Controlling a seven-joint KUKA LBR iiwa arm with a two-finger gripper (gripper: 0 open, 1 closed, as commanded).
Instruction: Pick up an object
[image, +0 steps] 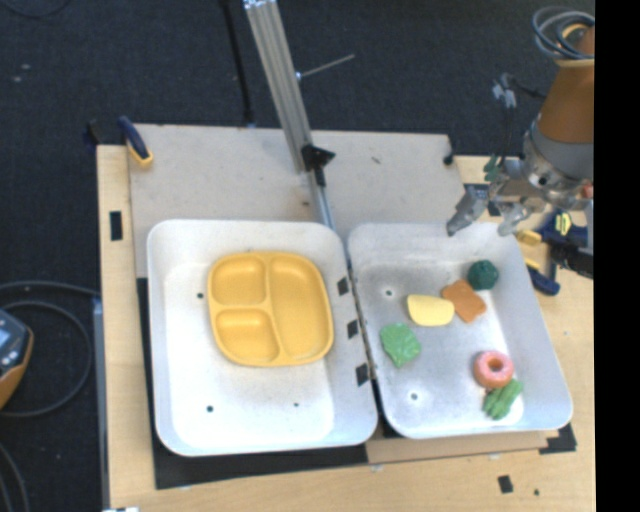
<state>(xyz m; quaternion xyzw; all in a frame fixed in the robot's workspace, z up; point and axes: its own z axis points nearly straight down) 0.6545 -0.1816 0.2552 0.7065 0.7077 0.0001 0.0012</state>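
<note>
Tan surface (400, 160) under two white bins, my fingers (485, 217) spread wide, holding nothing, green ball (483, 273) just below them.

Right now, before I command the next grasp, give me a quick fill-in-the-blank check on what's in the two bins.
1. The yellow divided plate lies in the ____ bin.
2. The pink ring touches the ____ toy just below it.
3. The gripper hangs over the right bin's ____ edge.
4. The orange piece sits between the yellow piece and the dark ____ ball.

Missing words: left; green; far; green
</note>
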